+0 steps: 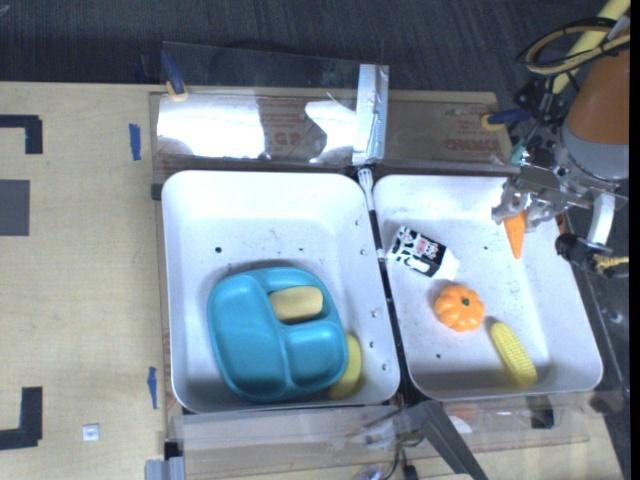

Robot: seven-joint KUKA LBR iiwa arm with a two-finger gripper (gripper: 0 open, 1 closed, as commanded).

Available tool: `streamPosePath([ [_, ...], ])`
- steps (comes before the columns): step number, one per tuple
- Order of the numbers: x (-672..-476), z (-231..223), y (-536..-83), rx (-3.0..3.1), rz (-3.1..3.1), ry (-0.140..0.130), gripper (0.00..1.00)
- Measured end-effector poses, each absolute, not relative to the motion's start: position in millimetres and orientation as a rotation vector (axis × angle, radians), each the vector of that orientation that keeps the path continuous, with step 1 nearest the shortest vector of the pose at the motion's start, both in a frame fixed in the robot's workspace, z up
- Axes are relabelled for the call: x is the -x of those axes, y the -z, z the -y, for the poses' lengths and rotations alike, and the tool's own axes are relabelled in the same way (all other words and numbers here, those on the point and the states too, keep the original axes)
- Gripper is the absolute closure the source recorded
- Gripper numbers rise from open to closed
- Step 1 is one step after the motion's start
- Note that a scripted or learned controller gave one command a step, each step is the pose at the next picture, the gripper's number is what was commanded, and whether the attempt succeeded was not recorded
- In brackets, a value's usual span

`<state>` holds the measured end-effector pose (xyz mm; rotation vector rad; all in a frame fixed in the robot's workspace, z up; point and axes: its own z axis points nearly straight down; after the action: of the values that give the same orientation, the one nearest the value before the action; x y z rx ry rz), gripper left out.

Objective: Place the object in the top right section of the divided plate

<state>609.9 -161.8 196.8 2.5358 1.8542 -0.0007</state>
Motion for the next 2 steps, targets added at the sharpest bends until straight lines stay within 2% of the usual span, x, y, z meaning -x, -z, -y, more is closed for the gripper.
streamPosePath([
  [1, -661.7, 76.0, -244.5, -2.504, -1.895, -0.009, 1.0],
  [2, -667.3, -25.7, -303.3, -2.514, -1.883, -0.008, 1.0],
])
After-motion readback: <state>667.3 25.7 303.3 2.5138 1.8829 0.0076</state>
